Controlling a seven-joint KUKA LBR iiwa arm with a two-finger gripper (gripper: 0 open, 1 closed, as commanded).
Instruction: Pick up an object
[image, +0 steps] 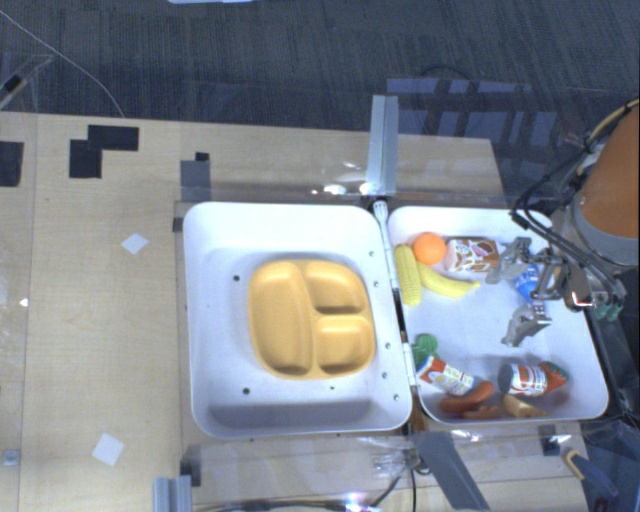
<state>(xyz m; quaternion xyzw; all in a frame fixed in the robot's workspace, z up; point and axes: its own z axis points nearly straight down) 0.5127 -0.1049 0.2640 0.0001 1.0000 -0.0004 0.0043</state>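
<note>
Gripper (527, 290) fingers apart, holding nothing, above right bin (596, 400) floor; can (532, 379) at 6 o'clock. Pick not yet made.

Left bin (215, 300): white, holding a mustard-yellow sectioned tray (308, 318). Right bin (590, 385): white. Within it, 10 o'clock: orange ball (429, 248), yellow banana (445, 285), yellow corn cob (407, 275). 6 o'clock: red-and-white can (531, 379), red-white packet (447, 377), green piece (424, 345). Bench (90, 330): pale wood with black squares.
</note>
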